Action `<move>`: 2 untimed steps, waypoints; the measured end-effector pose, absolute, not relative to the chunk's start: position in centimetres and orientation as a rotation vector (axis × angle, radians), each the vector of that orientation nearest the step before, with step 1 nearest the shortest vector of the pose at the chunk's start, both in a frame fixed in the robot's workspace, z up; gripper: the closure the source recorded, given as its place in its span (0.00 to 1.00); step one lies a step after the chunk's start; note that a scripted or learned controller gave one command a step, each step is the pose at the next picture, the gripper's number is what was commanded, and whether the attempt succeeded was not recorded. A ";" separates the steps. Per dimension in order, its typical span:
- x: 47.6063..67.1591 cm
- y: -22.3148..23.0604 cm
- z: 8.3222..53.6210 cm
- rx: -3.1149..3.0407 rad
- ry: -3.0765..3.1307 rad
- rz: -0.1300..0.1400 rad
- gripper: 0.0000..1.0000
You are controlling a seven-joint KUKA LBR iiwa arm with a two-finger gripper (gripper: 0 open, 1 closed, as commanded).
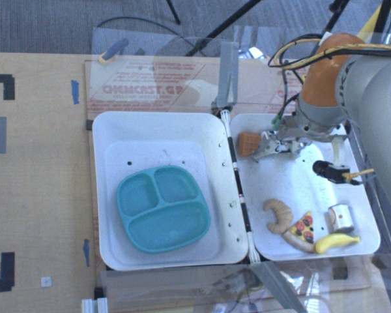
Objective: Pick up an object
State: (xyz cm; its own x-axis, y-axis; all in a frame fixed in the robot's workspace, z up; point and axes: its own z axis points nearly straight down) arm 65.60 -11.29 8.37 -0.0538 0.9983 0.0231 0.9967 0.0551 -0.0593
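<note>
**Nothing lifted yet: claw low beside the brown piece**

Camera view: The gripper (272, 147) hangs low over the 11 o'clock part of the right bin (288, 184). Whether the claw is spread or pressed together cannot be told from this slant, and nothing shows gripped in it. By my reading the pick is at its approach: no object is raised, so the grasp and the lift are both left to do.

The likeliest target is the brown piece (247, 143), lying on the bin floor by the left wall, just at the claw's 9 o'clock, close enough that contact cannot be ruled out. It is squat, nearly as broad as long; its long axis seems to run from 1 to 7 o'clock, though that is uncertain.

The croissant (278, 215), pizza slice (302, 230) and banana (337, 242) lie together toward the bin's 5 o'clock corner, well apart from the claw.
</note>
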 end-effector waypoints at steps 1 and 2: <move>65.6 -12.3 8.4 -2.133 -2.228 0.041 0.00; 65.5 -13.1 9.3 -2.144 -2.227 0.055 1.00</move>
State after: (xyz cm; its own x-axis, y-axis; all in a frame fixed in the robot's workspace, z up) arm 65.50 -13.14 9.30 -0.0379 0.9992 0.0111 0.9975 0.0385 -0.0599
